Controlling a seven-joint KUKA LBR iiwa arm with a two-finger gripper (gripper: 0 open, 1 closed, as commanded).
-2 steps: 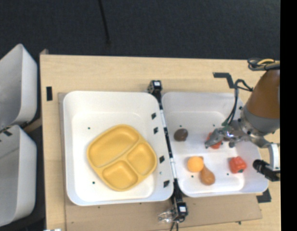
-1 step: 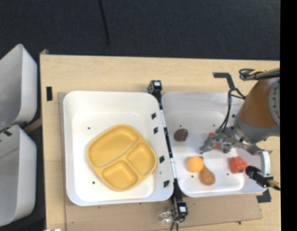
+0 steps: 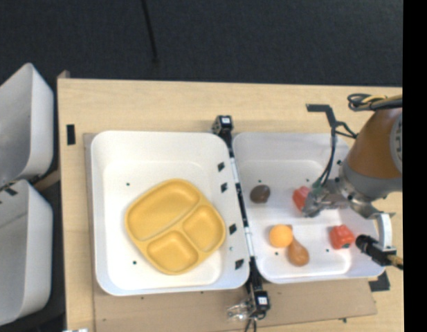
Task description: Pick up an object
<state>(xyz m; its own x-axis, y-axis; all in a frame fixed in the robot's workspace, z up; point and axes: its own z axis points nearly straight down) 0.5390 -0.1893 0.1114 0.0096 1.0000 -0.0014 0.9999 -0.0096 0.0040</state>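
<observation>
bench [image 3: 151,106]: pale wood | floor: dark | claw [image 3: 315,203]: grip state unclear

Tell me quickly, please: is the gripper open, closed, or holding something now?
Gripper: cannot be told; it sits low in the right bin, against a red object.

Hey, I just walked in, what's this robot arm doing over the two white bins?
The arm reaches into the right bin, and its gripper sits low beside a red object near the bin's middle. Whether it has hold of that object can't be told from here. Loose in the same bin lie a dark brown piece, an orange ball, a tan piece and another red piece. The left bin holds a yellow divided plate.
</observation>
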